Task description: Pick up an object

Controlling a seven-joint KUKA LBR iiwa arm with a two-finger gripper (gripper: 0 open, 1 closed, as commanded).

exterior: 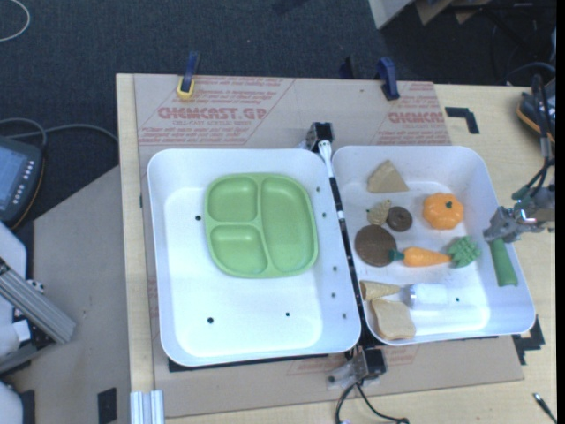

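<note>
Arm: I reach in from the right edge of the view; only my wrist end shows, low over the right rim of the right bin.
Pincer: my pincer sits at that right rim, just above the top end of a green stick-shaped piece. The metal parts are small and blurred; I cannot tell how it is set, nor whether it touches the green piece.
Green stick-shaped piece: lies along the inner right wall of the right bin, long axis running roughly top to bottom.
Right bin contents, upper: tan wedge near the top; orange pumpkin-like toy to its lower right.
Right bin contents, middle: small dark disc beside a small tan lump; larger brown round piece below them; toy carrot lying sideways, its tip near the brown piece; green broccoli-like toy at the carrot's other end, just left of the green stick.
Right bin contents, lower: pale bread-like slices at the lower left corner; a whitish piece just right of them, hard to make out.
Left bin: holds a light green divided plate with three compartments, lying flat in the upper middle.
Bench: brown board printed in red under both bins; yellow clamp and blue clamp on its far edge.
</note>
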